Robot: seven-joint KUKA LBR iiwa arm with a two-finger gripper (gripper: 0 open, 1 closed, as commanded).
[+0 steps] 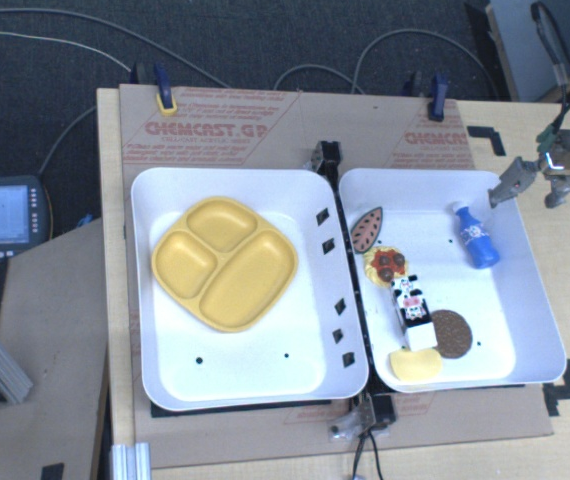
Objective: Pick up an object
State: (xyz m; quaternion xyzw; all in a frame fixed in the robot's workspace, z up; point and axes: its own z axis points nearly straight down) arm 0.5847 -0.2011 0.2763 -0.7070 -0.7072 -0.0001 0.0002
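Claw [531, 181] sits at the far right of the camera view, above the upper right rim of the right bin [525, 268]. Two grey fingers are visible, spread apart with nothing between them: released, not grasping.

Desk [510, 128], light wood, carries a brown cardboard sheet [215, 118] with red lettering, held by two blue clamps along its far edge. Both white bins lie on it, side by side.

Left bin [165, 368]: one yellow divided plate [225, 262], three compartments, lying flat in the upper left half.

Right bin, candidate objects, largest first:
- blue bottle [476, 238], lying near the upper right, nearest the claw but apart from it;
- yellow block [416, 365] at the near edge;
- brown round disc [452, 333], just beside the yellow block;
- black-and-white toy [409, 303], between disc and bin divider;
- brown leaf-shaped piece [367, 228], near the divider;
- small red-and-yellow piece [387, 264], just below it.
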